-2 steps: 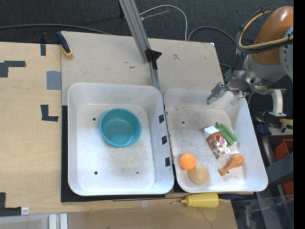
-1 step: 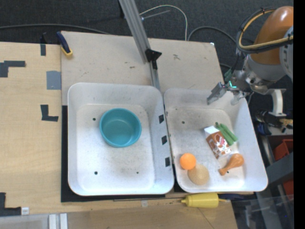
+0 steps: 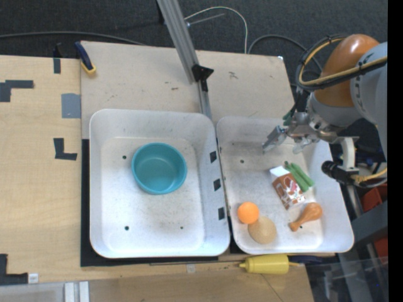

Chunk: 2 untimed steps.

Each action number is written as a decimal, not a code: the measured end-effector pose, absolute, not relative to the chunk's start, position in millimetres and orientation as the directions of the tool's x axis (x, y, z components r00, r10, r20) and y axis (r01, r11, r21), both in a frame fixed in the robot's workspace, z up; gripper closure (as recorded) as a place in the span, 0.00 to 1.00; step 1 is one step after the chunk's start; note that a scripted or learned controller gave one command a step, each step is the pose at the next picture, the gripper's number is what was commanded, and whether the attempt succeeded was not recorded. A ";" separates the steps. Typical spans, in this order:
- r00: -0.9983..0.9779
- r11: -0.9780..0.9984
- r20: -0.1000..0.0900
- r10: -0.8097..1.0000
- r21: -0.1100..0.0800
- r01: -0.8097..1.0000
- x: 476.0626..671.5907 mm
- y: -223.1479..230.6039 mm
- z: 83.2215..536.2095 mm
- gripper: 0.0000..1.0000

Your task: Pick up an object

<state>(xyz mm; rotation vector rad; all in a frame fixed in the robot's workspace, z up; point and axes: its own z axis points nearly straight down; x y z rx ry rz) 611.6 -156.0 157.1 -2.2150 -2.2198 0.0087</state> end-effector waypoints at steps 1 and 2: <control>-0.002 0.002 0.000 1.000 -0.009 1.000 605.8 -151.3 93.1 0.00; -0.002 0.002 -0.002 1.000 -0.001 1.000 605.8 -151.1 89.0 0.00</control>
